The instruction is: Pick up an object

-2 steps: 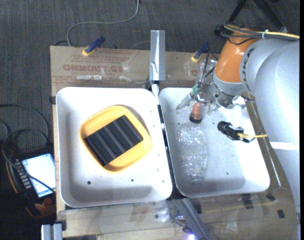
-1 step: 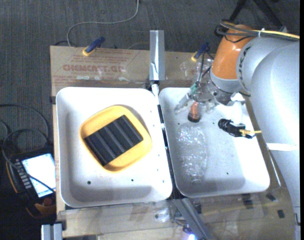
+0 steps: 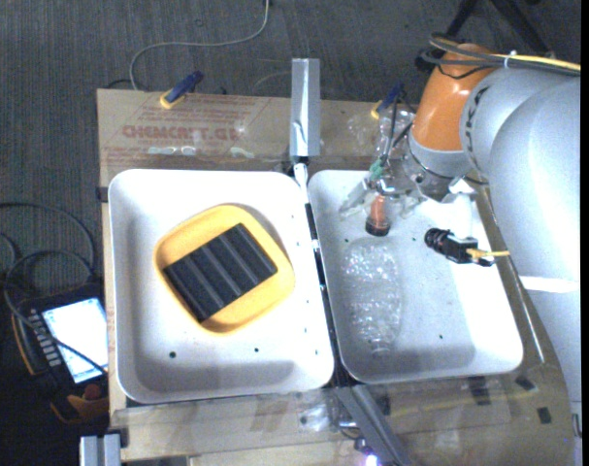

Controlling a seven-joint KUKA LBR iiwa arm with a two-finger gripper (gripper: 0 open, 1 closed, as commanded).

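Hovering over the right bin point(image 3: 488, 343), hand point(image 3: 376, 204), grip cannot be told, crumpled clear bottle point(image 3: 372, 289) lying just beside it

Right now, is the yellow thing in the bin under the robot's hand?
No, the yellow thing lies in the other bin, away from the gripper.

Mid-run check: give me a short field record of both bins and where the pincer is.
left bin: one yellow pad with a black ribbed top, lying flat near the middle
right bin: one clear crumpled bottle, lying down, brownish cap at the far end
pincer: above the far end of the right bin, by the bottle's cap
grasp: cannot tell from this view
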